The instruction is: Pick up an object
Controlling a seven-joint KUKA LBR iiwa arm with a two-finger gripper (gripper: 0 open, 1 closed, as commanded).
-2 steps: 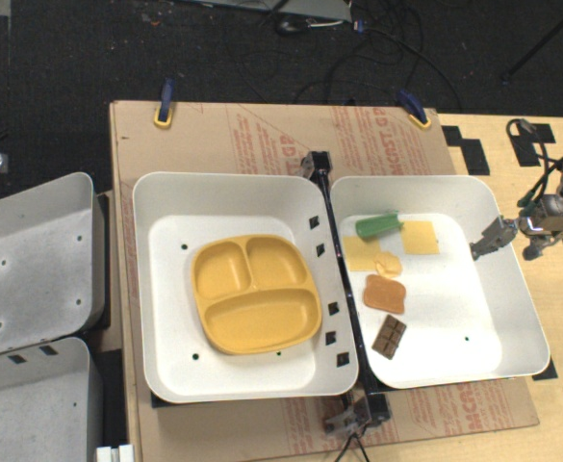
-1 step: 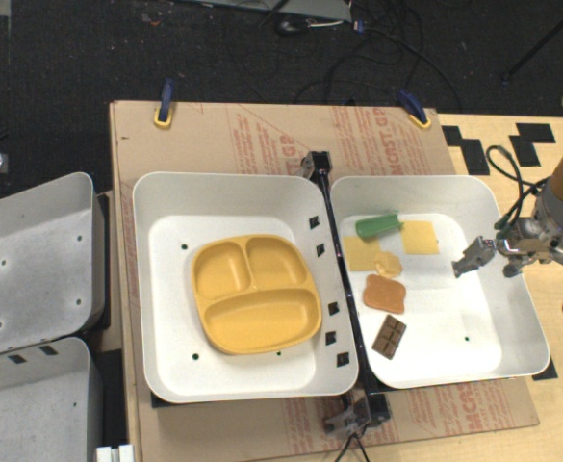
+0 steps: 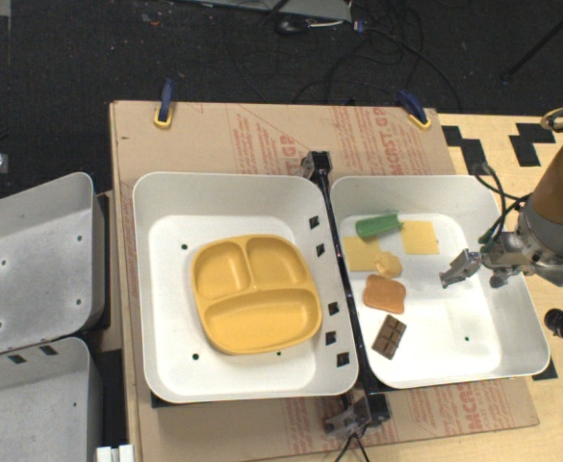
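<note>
jaws (image 3: 460, 269) hang open and empty over the right bin (image 3: 512, 354); nothing lifted yet, toast piece (image 3: 385, 295) nearest.

We've got one fixed cam, high above the tabletop (image 3: 262, 123), looking down at a slant w/ the far edge toward the frame top. It's far enough back to take in both white bins (image 3: 156, 258) side by side, plus dark floor beyond. Arm (image 3: 555, 210) enters from the right.

Grey arm (image 3: 550, 234), orange band, grey metal hand (image 3: 461, 269)
</note>
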